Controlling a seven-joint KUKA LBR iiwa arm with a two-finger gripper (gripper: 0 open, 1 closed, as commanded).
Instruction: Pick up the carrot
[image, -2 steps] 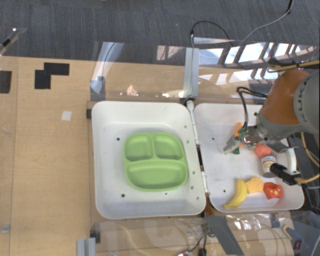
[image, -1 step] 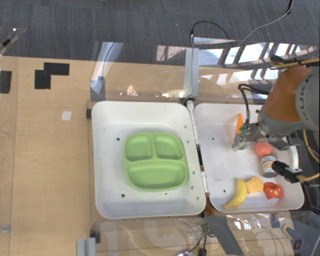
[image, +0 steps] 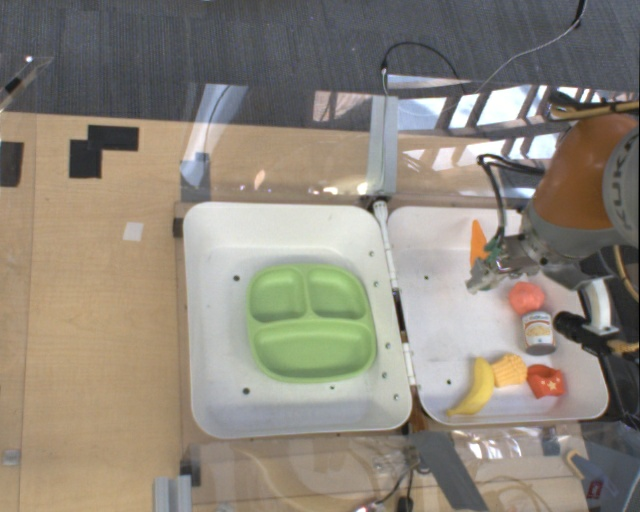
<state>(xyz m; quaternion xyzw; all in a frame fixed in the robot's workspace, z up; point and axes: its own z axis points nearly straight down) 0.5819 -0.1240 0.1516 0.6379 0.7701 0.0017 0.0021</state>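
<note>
I am reaching in from the right over the right bin (image: 430, 390), my grey arm with its orange band (image: 580, 170) hanging above that bin's upper right part. My pincer (image: 487, 272) is sitting low over the bin's upper middle, tips pointing toward the left. The carrot (image: 478, 243) is lying in the upper part of the right bin, orange, narrow, pointing roughly up the view, with its lower end right at my pincer tips. From this slant I cannot tell whether the fingers are spread or pressed together, nor whether they are touching the carrot or merely sitting beside it.

The rest of the right bin: a pinkish-red round fruit (image: 527, 297) is lying just right of my pincer; a small jar (image: 539, 332) with a dark lid is standing just below that fruit; a banana (image: 475, 388) is lying near the bin's lower edge, with a yellow corn piece (image: 509, 371) touching its right side and a red strawberry-like piece (image: 546, 381) just right of the corn.

The left bin (image: 215, 300) is holding a green divided plate (image: 312, 322) near its middle, three compartments showing. Both bins are sitting side by side on the wooden bench (image: 90, 300).
</note>
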